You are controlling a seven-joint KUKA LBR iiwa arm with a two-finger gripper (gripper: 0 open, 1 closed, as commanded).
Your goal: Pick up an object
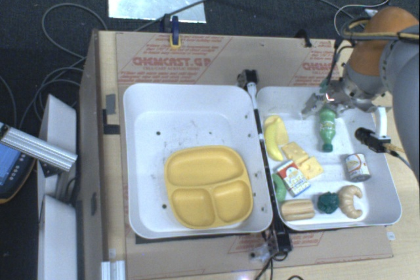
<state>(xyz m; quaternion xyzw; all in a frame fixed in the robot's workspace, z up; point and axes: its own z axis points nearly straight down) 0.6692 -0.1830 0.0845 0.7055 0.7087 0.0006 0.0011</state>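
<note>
While the gripper [326,100] sits at the upper right of the frame, just above a green plastic bottle [326,128] in the right bin [394,203], its grip cannot be told. Below lie a banana [274,134], a small metal can [356,166], a croissant [350,199] and perhaps broccoli [327,202]. A glossy yellow compartment tray [209,185] fills the left bin [141,141].

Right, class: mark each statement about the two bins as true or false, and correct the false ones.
1. The yellow divided tray lies in the left bin. True.
2. The green bottle lies in the left bin. False: it lies in the right bin, just below the tool.
3. The tin can stands on the yellow tray. False: it is in the right bin.
4. The croissant lies near the right bin's front edge. True.
</note>
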